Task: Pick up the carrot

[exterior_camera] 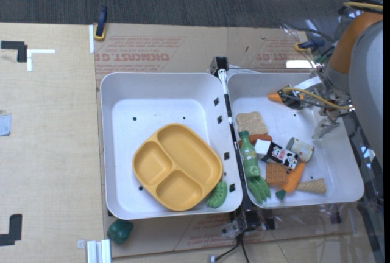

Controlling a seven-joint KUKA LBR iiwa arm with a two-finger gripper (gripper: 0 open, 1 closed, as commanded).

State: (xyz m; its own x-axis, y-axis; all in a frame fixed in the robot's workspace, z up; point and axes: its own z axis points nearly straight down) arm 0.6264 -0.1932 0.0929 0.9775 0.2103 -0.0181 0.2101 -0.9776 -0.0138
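Taking the yellow plate (177,165) as the landmark: it is one smooth, glossy plastic dish with rounded corners and three compartments, lying tilted in the left bin (116,134), a shallow white tray with rounded walls. At the plate's lower right edge sits one bumpy green pickle-shaped toy (217,194), touching the plate's rim. Below and left of the plate, outside the bin on the cardboard-covered bench, lies one dark green rounded toy (120,230).

To the right of the plate, across the divider, the right bin (341,192) holds a cluster of play food. One pale, porous slice of bread (251,122) lies nearest the plate's upper right. Below it one green bottle (248,155) stands out, with a leafy green bunch (258,187) under it. Further right are one small white carton with black cow patches (281,156), one square waffle-textured cracker (275,175), and one tan wedge (312,186).

The carrot (294,177) is a smooth orange taper, lying slanted between cracker and wedge, well right of the plate and untouched.

The gripper (324,123) hangs at the bin's far right, well above the carrot; whether it is spread or closed cannot be made out, and nothing is visibly between its tips.
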